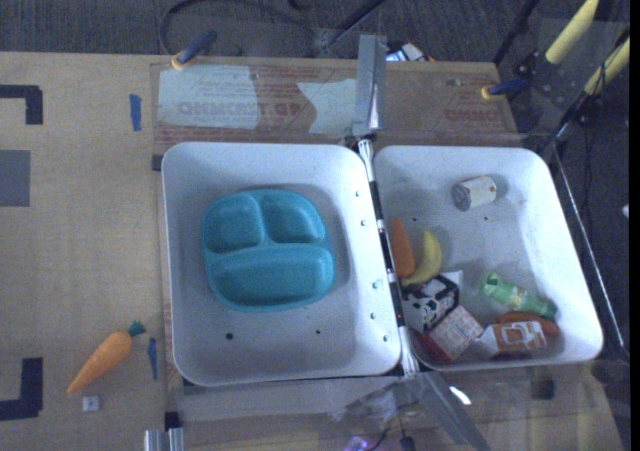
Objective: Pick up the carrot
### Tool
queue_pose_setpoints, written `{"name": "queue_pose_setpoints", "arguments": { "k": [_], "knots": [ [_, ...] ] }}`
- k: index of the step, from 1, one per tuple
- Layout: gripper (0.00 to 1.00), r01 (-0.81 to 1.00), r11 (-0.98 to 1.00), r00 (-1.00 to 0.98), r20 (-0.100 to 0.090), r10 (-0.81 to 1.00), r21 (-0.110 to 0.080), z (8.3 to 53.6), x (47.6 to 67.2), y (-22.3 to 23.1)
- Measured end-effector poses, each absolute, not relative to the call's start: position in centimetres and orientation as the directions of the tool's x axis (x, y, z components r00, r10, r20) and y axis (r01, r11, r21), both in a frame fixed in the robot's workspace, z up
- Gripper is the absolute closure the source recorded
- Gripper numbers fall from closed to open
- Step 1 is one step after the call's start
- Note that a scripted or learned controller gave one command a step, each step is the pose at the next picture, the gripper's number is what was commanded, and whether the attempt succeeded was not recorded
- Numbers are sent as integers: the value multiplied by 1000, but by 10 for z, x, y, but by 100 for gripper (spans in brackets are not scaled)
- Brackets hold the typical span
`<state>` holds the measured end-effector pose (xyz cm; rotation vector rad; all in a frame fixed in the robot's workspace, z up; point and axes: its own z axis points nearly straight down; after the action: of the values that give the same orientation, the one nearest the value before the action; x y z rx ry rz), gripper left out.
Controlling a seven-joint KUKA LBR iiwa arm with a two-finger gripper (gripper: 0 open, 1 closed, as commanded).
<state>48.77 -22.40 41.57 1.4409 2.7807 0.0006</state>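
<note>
Whether the gripper is spread or pressed together I cannot tell, nor whether it is pinching anything. Judging by the layout, the reach is not yet beginning. The carrot is lying untouched near the bench's front-left corner, just outside the left bin. The next move is calling for a long reach across both bins. A similar orange piece is sitting beside the banana.

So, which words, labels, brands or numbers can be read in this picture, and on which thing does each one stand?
No text can be read with certainty.
Cardboard sheet behind the left bin: large printed letters, upside down and faded, too blurred to read.
Cardboard behind the right bin: similar print, unreadable.
Black-and-white carton and small boxes: prints too small to read.
</note>
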Motion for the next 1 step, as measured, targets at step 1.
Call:
{"name": "queue_pose_setpoints", "arguments": {
  "k": [1],
  "knots": [
    [0,944,331,-331,-6,944,5,417,510,-224]
  ]
}}
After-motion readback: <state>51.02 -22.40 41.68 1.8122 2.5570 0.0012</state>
